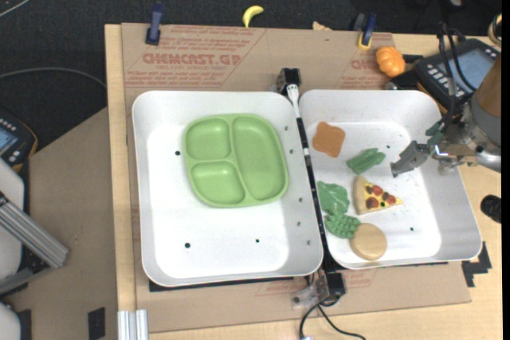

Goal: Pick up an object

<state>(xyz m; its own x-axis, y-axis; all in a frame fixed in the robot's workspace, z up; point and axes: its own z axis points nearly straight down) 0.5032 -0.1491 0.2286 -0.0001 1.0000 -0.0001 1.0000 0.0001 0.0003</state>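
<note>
Fingers, seemingly empty and slightly parted, hover just right of the pizza slice.

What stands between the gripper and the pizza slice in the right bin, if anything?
Nothing visible does. The gripper hangs above the right bin, up and to the right of the pizza slice, with bare white floor between them. The green leaf piece lies to the gripper's left, off that line.

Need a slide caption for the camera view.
Claw over the right bin beside pizza slice; green tray in left bin.
</note>
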